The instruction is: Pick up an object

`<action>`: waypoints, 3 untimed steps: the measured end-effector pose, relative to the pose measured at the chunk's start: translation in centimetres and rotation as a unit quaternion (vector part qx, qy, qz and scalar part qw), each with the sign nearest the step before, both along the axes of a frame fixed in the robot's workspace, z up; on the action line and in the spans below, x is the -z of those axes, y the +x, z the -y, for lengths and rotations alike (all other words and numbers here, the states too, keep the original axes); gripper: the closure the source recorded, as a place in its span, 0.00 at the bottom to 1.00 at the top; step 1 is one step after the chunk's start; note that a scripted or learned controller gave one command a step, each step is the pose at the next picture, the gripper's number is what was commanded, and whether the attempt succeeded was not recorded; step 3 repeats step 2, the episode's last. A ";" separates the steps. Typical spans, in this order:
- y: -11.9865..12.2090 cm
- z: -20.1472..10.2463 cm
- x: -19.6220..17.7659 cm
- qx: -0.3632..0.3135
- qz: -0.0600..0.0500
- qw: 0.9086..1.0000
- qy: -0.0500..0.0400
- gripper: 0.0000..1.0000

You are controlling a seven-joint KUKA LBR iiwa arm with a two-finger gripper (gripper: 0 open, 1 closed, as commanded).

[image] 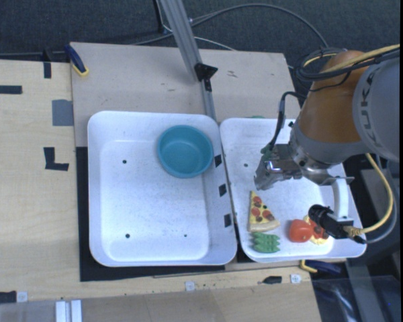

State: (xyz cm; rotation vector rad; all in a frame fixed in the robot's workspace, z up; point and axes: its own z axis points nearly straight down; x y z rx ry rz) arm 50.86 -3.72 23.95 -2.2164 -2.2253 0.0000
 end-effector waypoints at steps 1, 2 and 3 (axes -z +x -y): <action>0.1 -5.5 0.0 -0.001 0.000 1.000 0.000 1.00; -0.9 -10.0 1.5 0.001 -0.001 1.000 0.000 1.00; -0.9 -10.0 1.5 0.001 -0.001 1.000 0.000 1.00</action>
